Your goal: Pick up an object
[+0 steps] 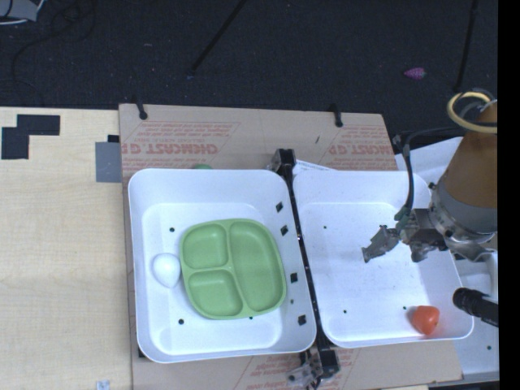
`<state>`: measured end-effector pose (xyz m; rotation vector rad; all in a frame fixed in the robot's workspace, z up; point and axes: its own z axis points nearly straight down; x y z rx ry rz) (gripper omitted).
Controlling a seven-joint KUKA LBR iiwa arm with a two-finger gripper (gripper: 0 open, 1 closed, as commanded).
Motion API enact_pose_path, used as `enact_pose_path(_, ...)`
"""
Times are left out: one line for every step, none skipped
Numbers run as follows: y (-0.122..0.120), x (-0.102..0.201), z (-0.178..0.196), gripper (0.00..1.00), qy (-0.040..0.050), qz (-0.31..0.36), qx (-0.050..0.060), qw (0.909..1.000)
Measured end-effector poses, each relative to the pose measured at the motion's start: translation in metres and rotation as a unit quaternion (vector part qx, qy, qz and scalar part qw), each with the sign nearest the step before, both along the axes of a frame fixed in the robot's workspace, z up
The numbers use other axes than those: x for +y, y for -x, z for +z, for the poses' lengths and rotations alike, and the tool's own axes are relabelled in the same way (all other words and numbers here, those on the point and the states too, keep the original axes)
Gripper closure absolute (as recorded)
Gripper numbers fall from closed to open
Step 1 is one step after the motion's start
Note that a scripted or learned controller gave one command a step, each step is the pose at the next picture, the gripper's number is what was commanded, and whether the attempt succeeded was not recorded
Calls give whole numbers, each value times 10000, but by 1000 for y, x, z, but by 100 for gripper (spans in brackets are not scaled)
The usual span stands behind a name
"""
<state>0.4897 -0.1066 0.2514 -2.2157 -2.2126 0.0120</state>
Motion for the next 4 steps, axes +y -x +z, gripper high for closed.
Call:
enact_pose_path(-2,0,5,0,9,8,-55,10000)
enact_pose_path(0,-5,-40,0,-1,5,-21,10000)
enact_pose_path(6,3,-100,0,-6,7,-16,10000)
enact_pose_path(6,-1,-144,0,-3,5,-27,10000)
